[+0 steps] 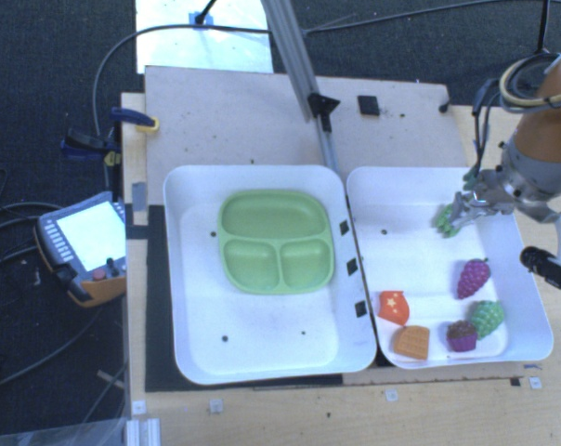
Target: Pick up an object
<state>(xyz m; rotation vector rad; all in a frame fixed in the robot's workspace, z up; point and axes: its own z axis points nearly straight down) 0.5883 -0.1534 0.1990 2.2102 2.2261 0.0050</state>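
We see our claw point(462, 210) low in the right bin point(392, 198) at a small green toy point(445, 219), its grip impossible to tell, so we judge the grasp underway, needing a straight lift next.

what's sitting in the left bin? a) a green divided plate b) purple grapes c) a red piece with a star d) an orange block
a: the green plate, split into three sections, lies in the left bin; the purple grapes, orange block and red piece all lie in the right bin.
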